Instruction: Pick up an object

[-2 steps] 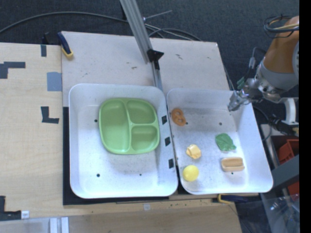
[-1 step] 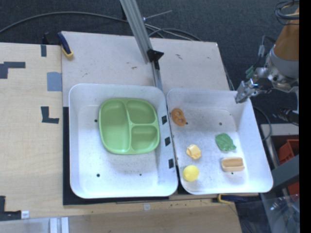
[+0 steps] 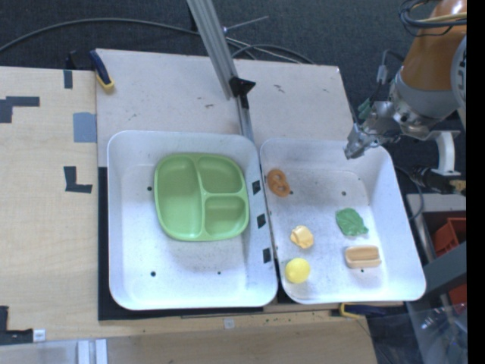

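Note:
The right bin (image 3: 394, 196) holds several small items: a brown pretzel-like piece (image 3: 278, 182) near its left wall, a green leafy piece (image 3: 351, 222), a pale yellow lump (image 3: 301, 237), a yellow ball (image 3: 297, 270) and a tan bun-shaped piece (image 3: 362, 256). My gripper (image 3: 356, 147) hangs over the bin's far right corner, apart from all of them, with nothing seen in it. Its fingertips look close together, but the view is too small to tell their state.
The left bin (image 3: 125, 226) holds a green divided plate (image 3: 202, 196). A slanted metal pole (image 3: 214, 36) rises behind the bins. A blue and yellow clamp (image 3: 101, 70) sits at the bench's far left corner. Cables run behind the bench.

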Tool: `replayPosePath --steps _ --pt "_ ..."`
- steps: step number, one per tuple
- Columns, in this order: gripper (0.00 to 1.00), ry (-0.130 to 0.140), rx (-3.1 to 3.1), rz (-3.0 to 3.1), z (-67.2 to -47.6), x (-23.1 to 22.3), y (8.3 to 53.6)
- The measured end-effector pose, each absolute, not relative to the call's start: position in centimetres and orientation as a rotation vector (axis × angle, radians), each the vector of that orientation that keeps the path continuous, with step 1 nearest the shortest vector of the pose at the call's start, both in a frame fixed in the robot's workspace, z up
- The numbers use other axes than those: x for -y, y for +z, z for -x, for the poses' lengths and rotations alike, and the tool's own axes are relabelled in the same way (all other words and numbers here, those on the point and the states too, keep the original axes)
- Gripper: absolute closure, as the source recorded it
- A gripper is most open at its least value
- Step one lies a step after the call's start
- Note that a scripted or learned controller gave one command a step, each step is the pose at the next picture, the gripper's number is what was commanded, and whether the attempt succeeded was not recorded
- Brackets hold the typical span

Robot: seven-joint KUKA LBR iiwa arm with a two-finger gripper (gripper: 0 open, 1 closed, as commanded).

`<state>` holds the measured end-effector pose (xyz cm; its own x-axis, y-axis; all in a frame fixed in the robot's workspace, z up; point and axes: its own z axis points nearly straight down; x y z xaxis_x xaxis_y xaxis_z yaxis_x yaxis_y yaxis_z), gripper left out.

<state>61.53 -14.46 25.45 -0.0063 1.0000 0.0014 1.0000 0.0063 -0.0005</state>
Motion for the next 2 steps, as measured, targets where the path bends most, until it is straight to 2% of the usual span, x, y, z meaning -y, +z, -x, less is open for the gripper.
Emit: replayPosePath --steps 2 --pt "1.00 -0.001 2.229 2.212 -62.1 2.4 25.9"
